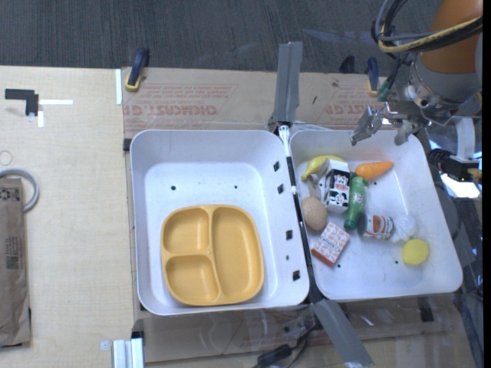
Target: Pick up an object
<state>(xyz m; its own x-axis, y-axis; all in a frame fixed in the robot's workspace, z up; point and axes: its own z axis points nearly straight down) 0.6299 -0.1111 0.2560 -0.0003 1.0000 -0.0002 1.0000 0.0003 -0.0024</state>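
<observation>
The right bin [430,282] holds a yellow banana [322,163], an orange carrot [374,170], a black-and-white carton [336,189], a green bottle [355,204], a tan egg-shaped thing [314,213], a red-and-white box [331,244], a small red-labelled bottle [379,226] and a yellow ball [415,252]. My gripper [381,134] hangs over the bin's far edge, above and just behind the carrot. Its two fingers are spread open with nothing between them.
The left bin [146,205] carries a yellow divided plate [212,254]. A grey divider bar [288,83] stands between the bins at the back. Cardboard [199,98] lies behind the bins, and a brown bag [11,259] sits at the far left.
</observation>
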